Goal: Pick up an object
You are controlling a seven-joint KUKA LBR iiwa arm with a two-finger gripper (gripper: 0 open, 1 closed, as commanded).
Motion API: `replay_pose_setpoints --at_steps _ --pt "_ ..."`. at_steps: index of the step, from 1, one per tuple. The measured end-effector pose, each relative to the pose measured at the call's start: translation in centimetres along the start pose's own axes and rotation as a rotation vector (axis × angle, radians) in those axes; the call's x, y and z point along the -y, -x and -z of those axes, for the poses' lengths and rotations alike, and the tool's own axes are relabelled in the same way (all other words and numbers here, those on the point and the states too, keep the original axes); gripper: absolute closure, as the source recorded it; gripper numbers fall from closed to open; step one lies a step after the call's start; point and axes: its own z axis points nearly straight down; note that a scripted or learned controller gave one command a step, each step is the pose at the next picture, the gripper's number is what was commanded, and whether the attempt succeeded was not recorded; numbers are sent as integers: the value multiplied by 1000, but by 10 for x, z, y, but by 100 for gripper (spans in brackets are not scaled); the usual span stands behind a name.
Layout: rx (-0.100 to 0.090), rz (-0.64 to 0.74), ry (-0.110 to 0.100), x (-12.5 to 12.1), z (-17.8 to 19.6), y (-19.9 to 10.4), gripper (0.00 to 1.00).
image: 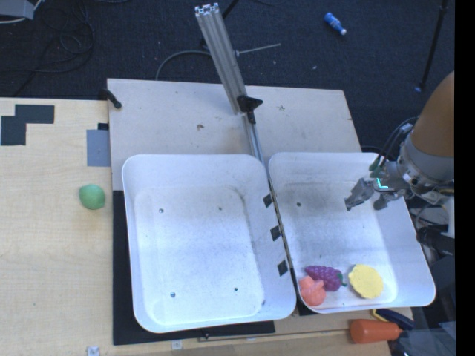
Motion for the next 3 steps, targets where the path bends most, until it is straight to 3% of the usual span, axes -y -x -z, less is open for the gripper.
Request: replay_pose_setpoints --at_steps 1,3 --pt "0 0 0 0 0 0 0" --pt "-1 0 -4 1 -116 -3 0"
